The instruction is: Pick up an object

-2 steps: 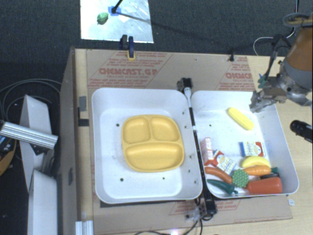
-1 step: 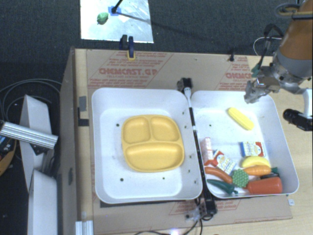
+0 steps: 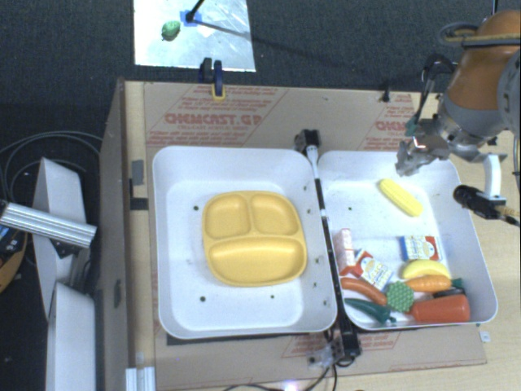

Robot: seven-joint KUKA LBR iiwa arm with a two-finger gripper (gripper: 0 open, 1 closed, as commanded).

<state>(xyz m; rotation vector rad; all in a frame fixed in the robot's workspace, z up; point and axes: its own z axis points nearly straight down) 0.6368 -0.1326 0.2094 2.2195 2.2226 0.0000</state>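
Presently catalogued, left to right. Left bin (image 3: 175,243): white, shallow, carrying a yellow divided plate (image 3: 253,238) at its middle. Right bin (image 3: 468,243): white, holding the candidates for picking. Far part: yellow corn cob (image 3: 400,197), lying alone and well apart from the rest. Near part, crowded together: small red-and-white carton (image 3: 348,247), blue-and-white carton (image 3: 419,247), banana (image 3: 425,268), orange carrot (image 3: 428,283), green piece (image 3: 398,297), red piece (image 3: 444,308). Hand (image 3: 411,160): poised over the far right of that bin, just beyond the corn cob, carrying nothing visible; cannot tell whether apart or together. Step judged: approach, nothing yet grasped. Next move calls for: lowering over the corn cob, straddling its narrow width, closing, lifting.
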